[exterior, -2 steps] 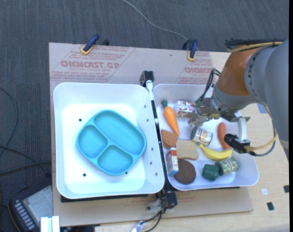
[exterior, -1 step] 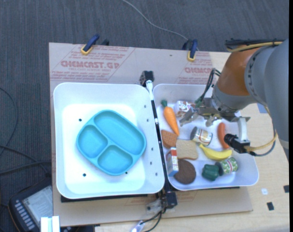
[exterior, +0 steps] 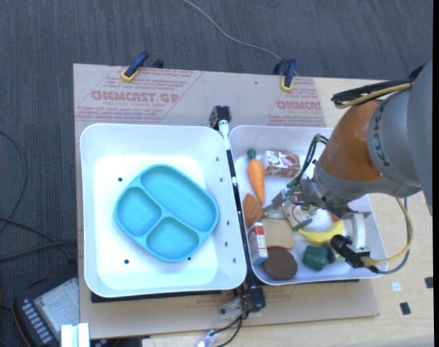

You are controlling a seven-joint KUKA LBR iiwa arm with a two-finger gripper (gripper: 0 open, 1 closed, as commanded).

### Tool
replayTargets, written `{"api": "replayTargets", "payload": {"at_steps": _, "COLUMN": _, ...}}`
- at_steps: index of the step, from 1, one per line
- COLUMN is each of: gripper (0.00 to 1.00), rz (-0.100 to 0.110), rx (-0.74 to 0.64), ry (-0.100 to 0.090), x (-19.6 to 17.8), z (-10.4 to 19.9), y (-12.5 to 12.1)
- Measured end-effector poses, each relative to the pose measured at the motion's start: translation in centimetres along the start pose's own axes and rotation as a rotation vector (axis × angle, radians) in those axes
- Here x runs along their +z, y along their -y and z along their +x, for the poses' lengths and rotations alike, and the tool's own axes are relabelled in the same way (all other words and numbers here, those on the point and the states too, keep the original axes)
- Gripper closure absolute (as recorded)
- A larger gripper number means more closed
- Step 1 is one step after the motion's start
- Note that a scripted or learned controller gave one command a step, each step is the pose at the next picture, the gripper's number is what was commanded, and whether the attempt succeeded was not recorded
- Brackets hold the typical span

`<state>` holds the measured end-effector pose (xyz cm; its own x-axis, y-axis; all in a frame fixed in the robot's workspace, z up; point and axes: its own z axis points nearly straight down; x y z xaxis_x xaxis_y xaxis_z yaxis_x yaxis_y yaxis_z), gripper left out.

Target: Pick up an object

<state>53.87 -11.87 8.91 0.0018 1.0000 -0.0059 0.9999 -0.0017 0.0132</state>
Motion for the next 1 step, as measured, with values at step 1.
{"api": "replayTargets", "payload": {"at_steps": 1, "gripper": 1.0, "rz": 0.0, "rx": 0.0, "ry": -0.001, "x": -1.03, "z": -0.01, "y": -0.06}}
